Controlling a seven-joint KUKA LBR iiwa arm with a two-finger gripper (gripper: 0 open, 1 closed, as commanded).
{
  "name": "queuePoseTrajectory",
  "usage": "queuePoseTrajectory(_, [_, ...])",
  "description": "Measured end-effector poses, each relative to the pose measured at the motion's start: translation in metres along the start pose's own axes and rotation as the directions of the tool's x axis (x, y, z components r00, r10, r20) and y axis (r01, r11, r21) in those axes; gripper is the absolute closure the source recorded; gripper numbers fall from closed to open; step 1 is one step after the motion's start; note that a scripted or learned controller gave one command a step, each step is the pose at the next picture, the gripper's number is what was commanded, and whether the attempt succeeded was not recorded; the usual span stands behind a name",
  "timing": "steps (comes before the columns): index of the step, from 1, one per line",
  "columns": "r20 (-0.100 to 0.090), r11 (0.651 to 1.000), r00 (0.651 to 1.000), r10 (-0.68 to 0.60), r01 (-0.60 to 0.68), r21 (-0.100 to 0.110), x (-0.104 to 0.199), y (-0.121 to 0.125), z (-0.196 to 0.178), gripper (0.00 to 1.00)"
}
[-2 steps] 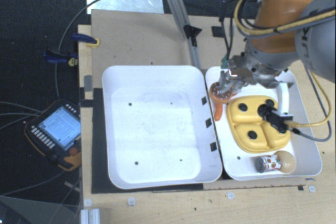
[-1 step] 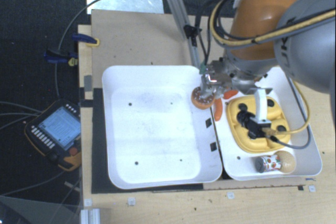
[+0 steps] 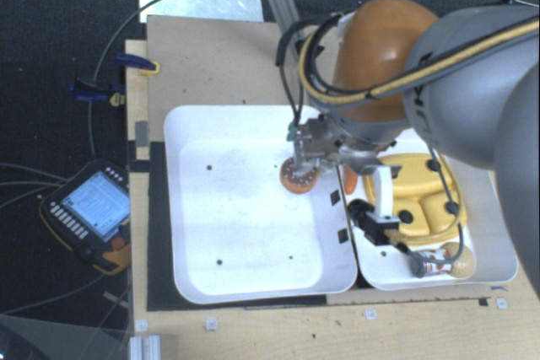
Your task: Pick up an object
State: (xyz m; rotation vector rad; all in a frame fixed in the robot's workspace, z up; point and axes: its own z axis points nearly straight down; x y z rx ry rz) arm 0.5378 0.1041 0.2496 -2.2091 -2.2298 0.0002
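Grey arm (image 3: 472,55) reaching in from frame right, gripper (image 3: 302,154) low over left bin (image 3: 245,265) near its right wall, orange donut (image 3: 298,178) directly under it at frame centre, finger state impossible to tell, yellow toy (image 3: 418,194) in right bin (image 3: 485,270).

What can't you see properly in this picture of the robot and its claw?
- Claw fingers: hidden beneath the arm's wrist, camera view.
- Small orange-brown thing in the left bin: top covered by the wrist, too small to name.
- Yellow object in the right bin: partly behind the arm and cables.
- Tiny items near the right bin's front: too small to identify.
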Motion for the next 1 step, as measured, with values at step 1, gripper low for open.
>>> queuePoseTrajectory(1, [0.001, 1.000, 1.000, 0.006, -0.006, -0.002, -0.0028, 0.0010, -0.0010, 0.00])
